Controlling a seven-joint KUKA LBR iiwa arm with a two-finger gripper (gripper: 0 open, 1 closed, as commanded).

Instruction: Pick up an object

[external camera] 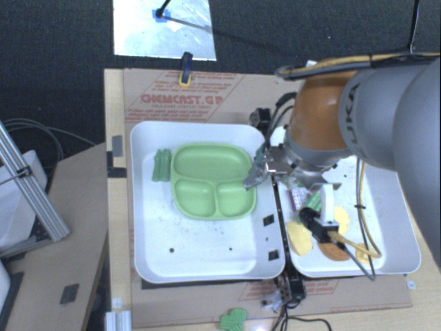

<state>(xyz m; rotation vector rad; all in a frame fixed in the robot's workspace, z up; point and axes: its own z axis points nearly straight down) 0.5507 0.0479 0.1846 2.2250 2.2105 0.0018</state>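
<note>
gripper (256, 176) — over green tray (210, 181) rim, left bin (148, 254) | grip — unclear, perhaps empty

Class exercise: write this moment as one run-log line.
arm: over bin divider | gripper: at right rim of green three-compartment plastic plate | grasp: cannot tell | left white bin: plate, small green strip

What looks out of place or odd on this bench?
One thing stands out: a small green clover-shaped piece lies on the bench outside both bins, below the left bin. Inside that bin, the green divided plate sits flat with a green strip beside it. The gripper is at the plate's right edge.
</note>
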